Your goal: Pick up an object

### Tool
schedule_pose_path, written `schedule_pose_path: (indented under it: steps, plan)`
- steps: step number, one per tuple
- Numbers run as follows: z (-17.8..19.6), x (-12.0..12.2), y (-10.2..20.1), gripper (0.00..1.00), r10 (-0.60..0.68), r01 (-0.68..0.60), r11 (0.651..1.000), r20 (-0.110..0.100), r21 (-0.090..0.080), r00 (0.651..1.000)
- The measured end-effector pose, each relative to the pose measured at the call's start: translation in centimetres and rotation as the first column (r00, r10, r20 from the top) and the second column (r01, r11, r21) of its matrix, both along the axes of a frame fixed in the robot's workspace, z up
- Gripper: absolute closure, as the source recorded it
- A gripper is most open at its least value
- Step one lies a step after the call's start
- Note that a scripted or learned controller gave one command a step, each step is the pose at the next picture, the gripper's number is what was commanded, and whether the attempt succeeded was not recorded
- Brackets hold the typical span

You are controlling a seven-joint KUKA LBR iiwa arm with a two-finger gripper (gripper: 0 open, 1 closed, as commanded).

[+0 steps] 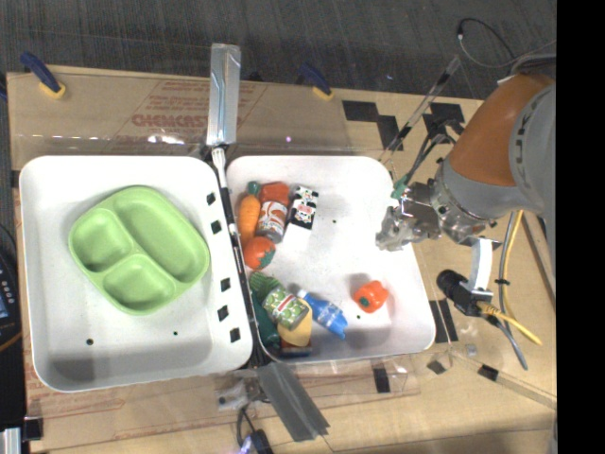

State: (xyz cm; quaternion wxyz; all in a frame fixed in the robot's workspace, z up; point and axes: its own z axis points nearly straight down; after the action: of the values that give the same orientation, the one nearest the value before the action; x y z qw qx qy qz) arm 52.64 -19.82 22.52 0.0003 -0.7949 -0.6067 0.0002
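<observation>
One orange toy pepper (371, 296) lies nearest, toward the right bin's (354, 173) front edge from my gripper (390, 235); grip state unclear.

A dark grey carpeted floor (236, 8) runs along the top of the view. Below it lies the table (529, 348), light wood, partly covered by a sheet of brown cardboard (170, 102) with red printing. Two blue clamps (44, 74) grip the cardboard's far edge. Black square markings (364, 113) sit on the tabletop, and loose cables (515, 324) trail at the right.
</observation>
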Motion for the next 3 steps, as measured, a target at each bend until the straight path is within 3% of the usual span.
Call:
schedule_pose_path:
  steps: [1, 2, 3]
  plan:
    - [-0.1, 0.0, 0.1, 0.0, 0.001, -0.001, 1.0, -0.002, 0.001, 1.0]
    - [-4.1, 2.0, -0.3, 0.0, -0.043, 0.043, 0.999, -0.007, 0.002, 0.999]
    - [-9.9, -2.6, -0.2, 0.0, -0.14, 0.14, 0.99, -0.004, 0.001, 0.99]
